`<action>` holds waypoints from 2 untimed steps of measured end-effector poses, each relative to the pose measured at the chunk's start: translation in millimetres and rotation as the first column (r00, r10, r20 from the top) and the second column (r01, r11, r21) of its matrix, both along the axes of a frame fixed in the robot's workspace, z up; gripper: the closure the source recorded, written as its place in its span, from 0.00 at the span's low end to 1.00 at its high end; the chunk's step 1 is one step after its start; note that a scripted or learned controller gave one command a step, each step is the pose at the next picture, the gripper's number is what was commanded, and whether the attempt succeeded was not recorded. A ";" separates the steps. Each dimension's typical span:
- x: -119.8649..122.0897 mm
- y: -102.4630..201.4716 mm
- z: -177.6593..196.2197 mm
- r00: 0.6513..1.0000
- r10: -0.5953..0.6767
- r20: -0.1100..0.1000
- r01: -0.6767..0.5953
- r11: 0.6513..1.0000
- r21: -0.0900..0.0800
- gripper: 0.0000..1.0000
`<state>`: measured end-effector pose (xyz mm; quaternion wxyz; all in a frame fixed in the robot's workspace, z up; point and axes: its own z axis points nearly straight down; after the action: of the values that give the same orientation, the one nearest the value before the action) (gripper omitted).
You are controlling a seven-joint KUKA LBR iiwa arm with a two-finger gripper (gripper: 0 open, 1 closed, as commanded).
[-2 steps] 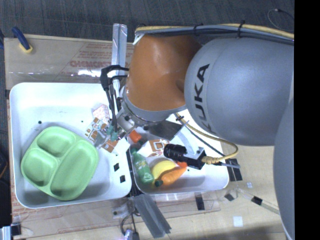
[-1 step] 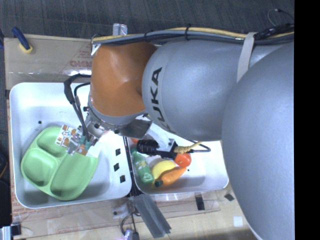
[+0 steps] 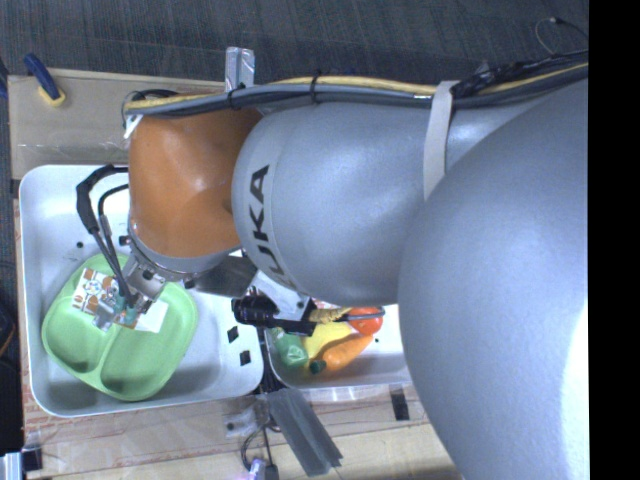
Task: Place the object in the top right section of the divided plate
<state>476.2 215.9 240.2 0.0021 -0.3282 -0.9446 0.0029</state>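
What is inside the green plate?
A small printed card or packet lies in the plate's upper sections, under the gripper. The lower section looks bare. The arm covers the plate's upper right edge.

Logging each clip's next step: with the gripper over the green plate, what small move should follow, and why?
Probably a short, slow descent. The gripper hangs over the green divided plate in the left bin, right at a small printed card lying in an upper section. I cannot tell whether the card is held.
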 end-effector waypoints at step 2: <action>0.3 -79.3 -101.6 0.970 0.244 0.001 -0.244 0.970 0.004 1.00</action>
<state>476.5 136.6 138.6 0.0022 -0.2095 -0.9778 0.0013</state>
